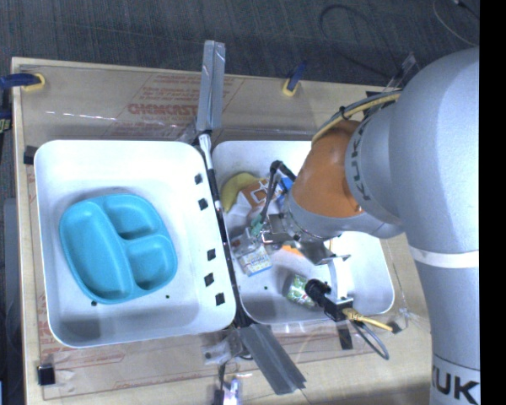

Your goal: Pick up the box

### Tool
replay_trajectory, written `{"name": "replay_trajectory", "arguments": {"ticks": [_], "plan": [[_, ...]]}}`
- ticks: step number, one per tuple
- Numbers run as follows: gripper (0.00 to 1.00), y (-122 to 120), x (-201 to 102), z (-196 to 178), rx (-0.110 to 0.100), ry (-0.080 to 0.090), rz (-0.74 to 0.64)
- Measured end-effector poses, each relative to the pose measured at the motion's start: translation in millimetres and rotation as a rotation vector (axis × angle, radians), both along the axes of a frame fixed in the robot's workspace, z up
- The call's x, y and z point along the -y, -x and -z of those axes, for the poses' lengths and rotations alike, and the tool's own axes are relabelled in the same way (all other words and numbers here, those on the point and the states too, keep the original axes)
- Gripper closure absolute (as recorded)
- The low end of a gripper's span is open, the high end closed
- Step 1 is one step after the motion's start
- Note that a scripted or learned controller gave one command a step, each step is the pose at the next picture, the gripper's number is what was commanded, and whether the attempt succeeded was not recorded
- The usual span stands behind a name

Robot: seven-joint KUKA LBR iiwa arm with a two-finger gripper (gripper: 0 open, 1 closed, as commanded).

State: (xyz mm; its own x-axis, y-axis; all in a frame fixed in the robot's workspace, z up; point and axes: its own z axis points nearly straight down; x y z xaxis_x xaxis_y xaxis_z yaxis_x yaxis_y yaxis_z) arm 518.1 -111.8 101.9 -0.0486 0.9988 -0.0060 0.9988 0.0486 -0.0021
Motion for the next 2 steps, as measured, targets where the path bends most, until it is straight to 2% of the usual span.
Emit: {"name": "replay_trajectory", "arguments": {"ticks": [1, 2], "plan": [[1.0, -73.7, 7.0, 10.8, -0.001, -0.006, 0.304], [1.0, -45.1, -50.3, -89.6, -0.001, -0.007, 0.275]]}}
